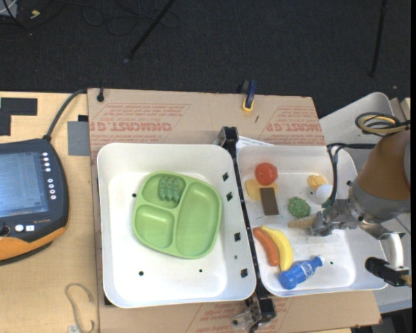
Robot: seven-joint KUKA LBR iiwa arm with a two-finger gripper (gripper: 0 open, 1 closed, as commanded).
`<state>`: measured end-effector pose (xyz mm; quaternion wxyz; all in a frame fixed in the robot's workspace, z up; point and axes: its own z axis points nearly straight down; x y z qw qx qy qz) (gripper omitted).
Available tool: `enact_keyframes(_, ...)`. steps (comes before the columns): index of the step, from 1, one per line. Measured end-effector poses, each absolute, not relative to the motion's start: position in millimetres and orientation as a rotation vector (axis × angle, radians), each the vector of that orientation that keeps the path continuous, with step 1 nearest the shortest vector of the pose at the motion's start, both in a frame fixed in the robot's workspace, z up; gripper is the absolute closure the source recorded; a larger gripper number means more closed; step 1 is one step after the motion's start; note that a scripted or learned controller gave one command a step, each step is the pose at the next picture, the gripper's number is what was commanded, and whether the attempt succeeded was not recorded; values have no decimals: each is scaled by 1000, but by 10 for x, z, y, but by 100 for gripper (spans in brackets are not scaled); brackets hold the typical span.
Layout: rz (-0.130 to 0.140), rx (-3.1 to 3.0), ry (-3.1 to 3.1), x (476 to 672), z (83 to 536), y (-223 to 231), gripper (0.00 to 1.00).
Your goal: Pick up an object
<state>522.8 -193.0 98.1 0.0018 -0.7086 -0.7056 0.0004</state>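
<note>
My gripper (321, 226) is low inside the right bin (340, 272), near its right side. It sits just right of a tan cone-shaped item (299, 222) and below a green broccoli (299, 206). Further left lie a red tomato (266, 173), a brown block (268, 200) and a yellow piece (252, 190). At the front are a banana (284, 247), an orange sausage-like piece (265, 244) and a blue bottle (299, 272). A yellow and white object (318, 183) rests at the back right.
The left bin (118, 255) holds a green divided plate (177, 216) with a small green item (170, 188) in its back compartment. A tablet controller (21, 196) lies on the bench at far left. The arm's orange band (385, 168) looms over the right bin's right wall.
</note>
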Motion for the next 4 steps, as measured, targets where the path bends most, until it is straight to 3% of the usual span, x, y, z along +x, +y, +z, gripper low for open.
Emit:
enact_keyframes(2, -2, -2222, -2223, 5122, 2047, -1908, 100)
enact_keyframes(3, -1, -2221, -2223, 5125, 2289, -1919, 100)
enact_keyframes(4, -1, -2218, -2224, 5439, 2372, -1533, 100)
